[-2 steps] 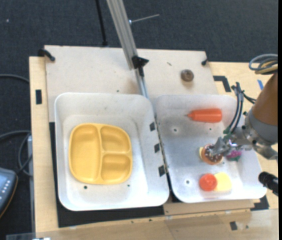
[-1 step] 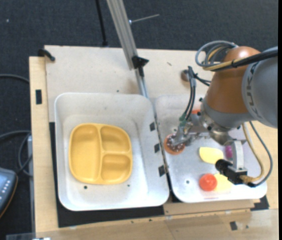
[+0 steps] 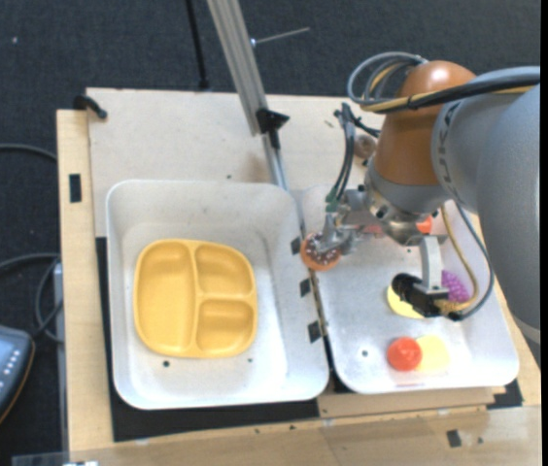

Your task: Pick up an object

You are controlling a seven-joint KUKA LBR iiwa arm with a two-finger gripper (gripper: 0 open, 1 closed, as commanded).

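Nearest us, a small orange ball lies lower right. Our hand, mid-frame, seems clenched on a small brown ring-shaped object; we should lift vertically, clearing the white bin wall.

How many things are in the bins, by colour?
Yellow: 3 (divided plate, flat piece, pale piece)
Orange-red: 1 (ball)
Purple: 1 (bumpy thing)
Black: 1 (thing)
Brown: 1 (ring-shaped thing under the tool)
Total: 7
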